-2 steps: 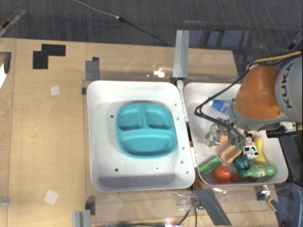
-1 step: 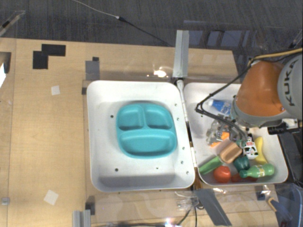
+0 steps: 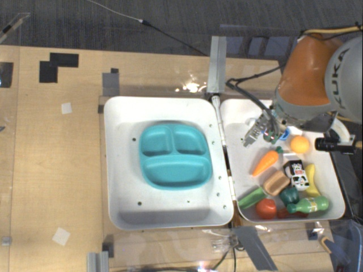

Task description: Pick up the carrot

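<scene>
Tool (image 3: 262, 130) just above carrot (image 3: 265, 162), tip lower left, axis diagonal.

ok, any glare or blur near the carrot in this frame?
Camera view: carrot is sharp and evenly lit, with no glare on it. Bright glare sits on the bench above the bins, and more on the right bin's rim. The claw looks slightly soft.

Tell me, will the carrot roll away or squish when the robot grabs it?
The carrot looks like hard toy plastic, so it probably stays stiff. Its round, tapered body could roll or slip sideways if nudged. It lies tilted against the bread-like toy, which may steady it. The tool hangs just above it.
</scene>
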You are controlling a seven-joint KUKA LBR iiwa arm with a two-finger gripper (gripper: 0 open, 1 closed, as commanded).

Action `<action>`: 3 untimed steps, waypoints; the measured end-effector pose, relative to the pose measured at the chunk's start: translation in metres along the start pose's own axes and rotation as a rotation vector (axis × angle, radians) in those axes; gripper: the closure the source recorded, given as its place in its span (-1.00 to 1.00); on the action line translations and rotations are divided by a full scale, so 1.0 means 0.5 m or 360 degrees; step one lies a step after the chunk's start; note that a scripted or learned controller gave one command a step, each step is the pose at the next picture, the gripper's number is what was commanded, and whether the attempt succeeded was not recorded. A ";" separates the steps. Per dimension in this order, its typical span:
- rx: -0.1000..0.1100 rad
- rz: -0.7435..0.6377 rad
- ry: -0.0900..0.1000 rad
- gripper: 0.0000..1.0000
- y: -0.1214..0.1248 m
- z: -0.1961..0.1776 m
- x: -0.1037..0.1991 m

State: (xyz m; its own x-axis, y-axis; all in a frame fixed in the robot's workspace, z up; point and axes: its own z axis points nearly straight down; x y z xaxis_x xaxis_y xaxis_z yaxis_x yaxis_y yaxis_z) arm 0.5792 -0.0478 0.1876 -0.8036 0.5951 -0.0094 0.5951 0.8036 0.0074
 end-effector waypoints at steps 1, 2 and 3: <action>0.0003 0.0002 0.0002 -1.00 -0.003 0.002 -0.001; -0.0002 -0.0120 -0.0008 -1.00 -0.109 0.194 0.022; -0.0008 0.0214 -0.0013 -1.00 -0.153 0.193 0.061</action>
State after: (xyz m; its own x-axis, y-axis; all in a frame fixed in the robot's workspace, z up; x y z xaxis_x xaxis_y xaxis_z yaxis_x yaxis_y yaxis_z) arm 0.5103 -0.0911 0.0900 -0.7163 0.6976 -0.0162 0.6975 0.7165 0.0143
